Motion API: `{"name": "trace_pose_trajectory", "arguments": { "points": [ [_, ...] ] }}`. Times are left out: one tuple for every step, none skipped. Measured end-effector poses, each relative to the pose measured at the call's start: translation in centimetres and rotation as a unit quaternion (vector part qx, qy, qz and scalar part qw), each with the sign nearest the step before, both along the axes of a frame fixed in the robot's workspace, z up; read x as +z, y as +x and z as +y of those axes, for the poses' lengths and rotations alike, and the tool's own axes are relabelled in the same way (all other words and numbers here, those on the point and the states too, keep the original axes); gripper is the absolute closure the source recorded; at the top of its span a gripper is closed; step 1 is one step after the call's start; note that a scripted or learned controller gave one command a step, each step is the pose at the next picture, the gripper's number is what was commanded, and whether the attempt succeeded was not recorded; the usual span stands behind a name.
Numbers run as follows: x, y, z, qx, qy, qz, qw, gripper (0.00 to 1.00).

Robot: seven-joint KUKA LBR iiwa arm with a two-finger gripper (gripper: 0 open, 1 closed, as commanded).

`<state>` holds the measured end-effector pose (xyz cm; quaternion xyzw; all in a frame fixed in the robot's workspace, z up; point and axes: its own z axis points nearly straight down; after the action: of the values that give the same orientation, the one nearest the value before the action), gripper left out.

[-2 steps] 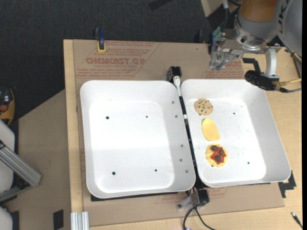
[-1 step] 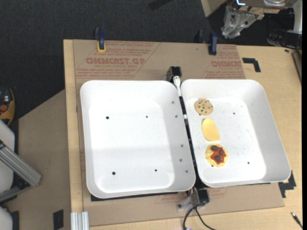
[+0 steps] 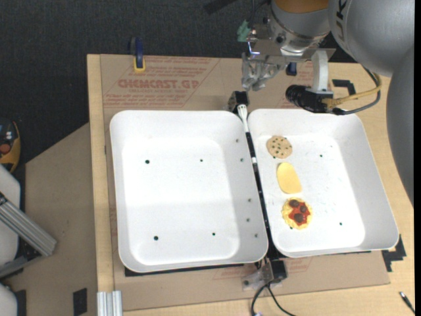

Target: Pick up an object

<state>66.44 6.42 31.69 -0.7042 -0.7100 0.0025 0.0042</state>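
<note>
Three small things lie in a column near the left wall of the right bin [image 3: 355,143]: a chocolate-chip cookie [image 3: 279,147] at the top, a plain yellow oval piece [image 3: 288,177] below it, and a round pastry with red topping [image 3: 297,213] lowest. My gripper [image 3: 256,78] hangs high above the far edge of the bench, beyond the gap between the two bins and well away from all three. Nothing shows between its fingers.
The left bin [image 3: 131,176] sits beside the right one, the two meeting along a dark seam [image 3: 253,176]. A blue and yellow clamp [image 3: 137,54] stands on the brown board at the far left. The arm's grey body fills the upper right.
</note>
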Motion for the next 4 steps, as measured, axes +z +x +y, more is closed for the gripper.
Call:
{"name": "trace_pose_trajectory", "arguments": {
  "points": [
    [13.6, 0.2, 6.7, 0.0, 0.0015, -0.014, 0.9999, 1.0],
    [0.1, 0.0, 15.7, 0.0, -0.0012, 0.001, 1.0, 1.0],
    [3.0, 0.3, 5.4, -0.008, -0.003, -0.005, 0.9999, 1.0],
    [-9.8, -3.6, 16.7, 0.001, -0.0009, 0.001, 1.0, 1.0]
  ]
}}
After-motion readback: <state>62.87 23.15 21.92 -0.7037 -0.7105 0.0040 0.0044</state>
